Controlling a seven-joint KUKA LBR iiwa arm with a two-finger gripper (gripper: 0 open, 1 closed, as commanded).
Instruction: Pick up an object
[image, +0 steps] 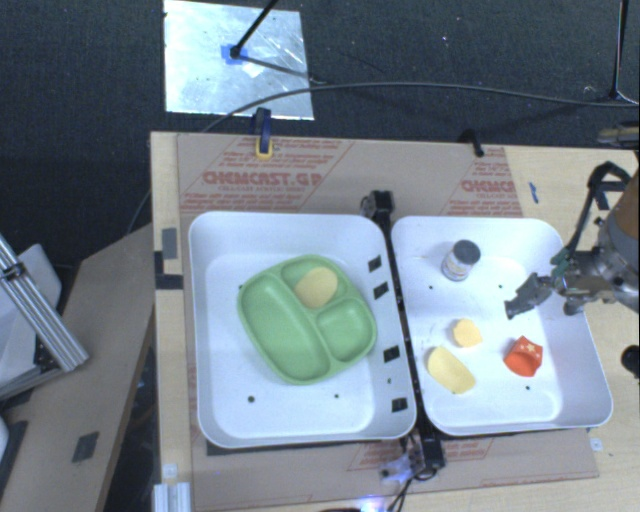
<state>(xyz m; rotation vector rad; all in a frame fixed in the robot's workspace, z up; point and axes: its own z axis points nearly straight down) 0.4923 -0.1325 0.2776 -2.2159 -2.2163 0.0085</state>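
A bench (330, 170) covered in brown printed board sits on dark carpet, bearing two white bins. The left bin (225, 400) holds a green tray (290, 335). At right of frame, the gripper (528, 297) hangs over the right bin (575, 395); whether it is parted or closed I cannot tell. The red object (523, 357) lies just below it, apart.

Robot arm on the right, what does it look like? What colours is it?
The arm is grey metal, with a bit of orange showing near the top. Its gripper is dark, with a small greenish part behind it. A thin dark cable loops above the wrist.
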